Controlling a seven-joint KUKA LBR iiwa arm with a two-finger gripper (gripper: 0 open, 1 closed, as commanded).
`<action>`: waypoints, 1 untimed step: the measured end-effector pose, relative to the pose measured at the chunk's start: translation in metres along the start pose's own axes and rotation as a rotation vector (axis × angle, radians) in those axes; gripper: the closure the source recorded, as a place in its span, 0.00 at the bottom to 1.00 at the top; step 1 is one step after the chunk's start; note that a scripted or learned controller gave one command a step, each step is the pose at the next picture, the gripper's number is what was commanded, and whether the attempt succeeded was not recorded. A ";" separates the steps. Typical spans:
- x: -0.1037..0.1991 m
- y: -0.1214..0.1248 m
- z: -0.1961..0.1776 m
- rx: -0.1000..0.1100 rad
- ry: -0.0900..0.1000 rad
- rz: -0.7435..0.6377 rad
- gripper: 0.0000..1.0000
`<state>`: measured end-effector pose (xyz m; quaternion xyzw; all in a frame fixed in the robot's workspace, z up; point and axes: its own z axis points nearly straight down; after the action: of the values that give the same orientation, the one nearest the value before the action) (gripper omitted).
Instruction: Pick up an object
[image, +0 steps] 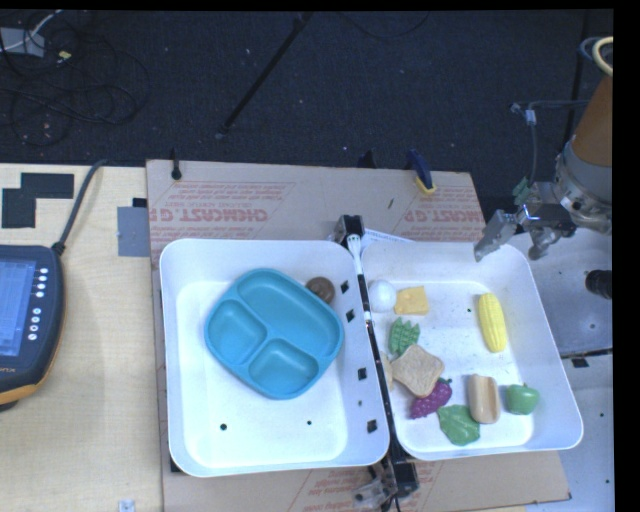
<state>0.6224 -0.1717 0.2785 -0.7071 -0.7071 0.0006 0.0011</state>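
Yellow plastic corn (491, 321) looks like the easiest pick: it lies alone on the floor of the right bin (555, 395), toward the bin's far right side, long axis running away from the camera. It is likely a hollow toy, so light and stiff, with a smooth skin that could slip or roll; I would close across its narrow middle, fingers either side of the cob, not along its length.

Outward from the corn: a yellow cheese wedge (411, 300) sits to its left, well apart, and a white egg (381, 294) lies further left against the divider. Nearer the camera than the corn are a hot dog bun (483, 398) and a green pepper (520, 399), almost touching one another. Left of those lie green leafy greens (458, 425), purple grapes (431, 401), a slice of toast (417, 370) and a green lettuce piece (402, 336), all crowded together and harder to separate.

Beyond the corn, past the bin's far right corner, the gripper (518, 236) hovers with the jaws parted and nothing between them. Far left of the corn, the left bin (185, 400) holds a blue divided plate (273, 332) with a small brown ball (321, 289) at its edge.
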 end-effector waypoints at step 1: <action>-0.043 0.020 0.120 0.009 0.000 0.002 0.00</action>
<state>0.6417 -0.2142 0.1583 -0.7077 -0.7065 0.0035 0.0042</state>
